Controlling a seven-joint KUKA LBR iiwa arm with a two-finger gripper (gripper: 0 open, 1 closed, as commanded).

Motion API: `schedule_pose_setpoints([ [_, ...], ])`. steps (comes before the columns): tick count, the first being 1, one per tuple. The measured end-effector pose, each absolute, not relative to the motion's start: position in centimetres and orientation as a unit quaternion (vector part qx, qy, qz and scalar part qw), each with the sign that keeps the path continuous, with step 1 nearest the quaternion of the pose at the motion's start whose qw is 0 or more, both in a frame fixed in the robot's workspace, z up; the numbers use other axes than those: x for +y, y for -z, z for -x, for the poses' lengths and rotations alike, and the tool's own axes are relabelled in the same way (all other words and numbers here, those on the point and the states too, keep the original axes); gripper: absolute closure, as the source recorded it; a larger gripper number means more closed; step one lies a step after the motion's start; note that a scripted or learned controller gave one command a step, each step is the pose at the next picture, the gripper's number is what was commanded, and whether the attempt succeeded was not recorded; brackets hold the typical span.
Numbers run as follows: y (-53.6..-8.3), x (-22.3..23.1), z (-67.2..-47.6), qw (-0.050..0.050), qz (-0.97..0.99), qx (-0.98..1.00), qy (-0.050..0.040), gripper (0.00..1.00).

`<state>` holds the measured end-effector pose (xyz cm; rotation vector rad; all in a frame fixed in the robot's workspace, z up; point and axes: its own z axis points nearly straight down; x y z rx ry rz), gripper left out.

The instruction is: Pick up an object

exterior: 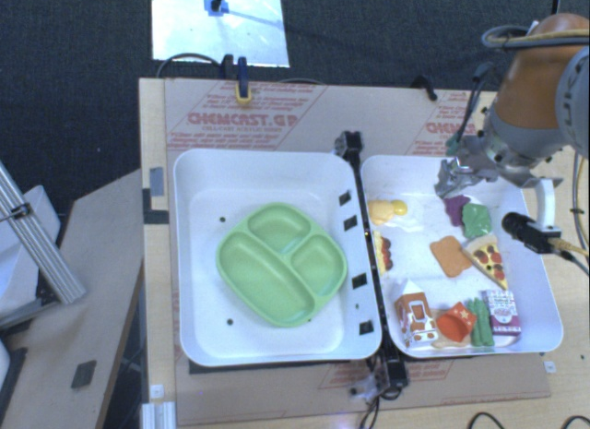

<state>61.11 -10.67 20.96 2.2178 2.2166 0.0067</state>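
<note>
while the grey and orange arm (544, 77) reaches in from the right, its gripper (452, 178) hangs low over the back of the right bin (535, 326), just beside a small purple toy (456, 206). whether the gripper is open or closed cannot be told from this angle, and nothing can be seen held in it.

the right bin holds the pickable toys: a yellow piece (387, 209) near the divider, a green leafy piece (477, 220), a toast slice (449, 256), a pizza wedge (487, 258), and a crowded cluster along the front wall with a small house-shaped carton (415, 316). the left bin (198, 233) holds a green divided tray (281, 263).

to grasp well, the purple toy looks the nearest target; a straight descent centred on it seems wise, since the green leafy piece touches or nearly touches it. the yellow piece sits more alone, with bare floor around it. the back wall is close to the gripper, and a black fixture (525, 231) juts in at the right rim.
</note>
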Motion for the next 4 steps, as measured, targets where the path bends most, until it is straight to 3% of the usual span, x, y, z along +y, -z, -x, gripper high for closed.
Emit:
schedule_pose_setpoints([
  [1, -22.6, -10.7, -61.2, 0.001, -0.706, 0.708, -0.0012, 1.0],
  [3, -23.3, -1.6, -57.5, 0.0, -0.704, 0.71, -0.0007, 1.0],
  [4, -23.4, -1.3, -57.7, 0.0, -0.705, 0.709, -0.0008, 1.0],
])
